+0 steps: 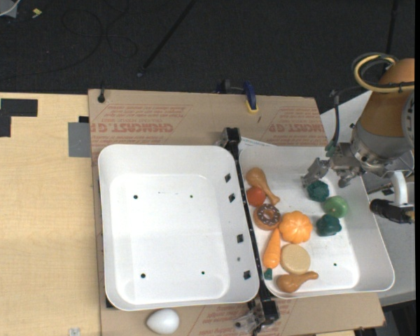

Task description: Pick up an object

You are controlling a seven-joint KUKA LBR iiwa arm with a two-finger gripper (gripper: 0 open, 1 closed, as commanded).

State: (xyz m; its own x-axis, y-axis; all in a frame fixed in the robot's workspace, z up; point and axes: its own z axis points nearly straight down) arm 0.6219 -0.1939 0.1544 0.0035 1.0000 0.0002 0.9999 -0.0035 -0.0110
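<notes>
Pincer (320, 176): at the upper right of the right bin (367, 275), low over its floor, fingers spread wide with nothing between them. Dark green lump (318, 190): lay just below the fingertips, close to touching.

Nearby: light green ball (335, 206) and a second dark green piece (329, 225), in a short line below the first.

Left side of the same bin, well apart from the pincer: drumstick-shaped toy (259, 181), red tomato (256, 196), chocolate doughnut (267, 215), orange tangerine (295, 227), carrot (272, 249), pale round biscuit (295, 259), tan pear-shaped piece (295, 281).

Left bin (119, 187): white, with small dark spots on its floor. White egg (162, 320): lay outside it, on the cardboard sheet (182, 121) at the lower edge.

Surface: pale wooden bench (35, 222); dark floor with cables (161, 37) behind.
</notes>
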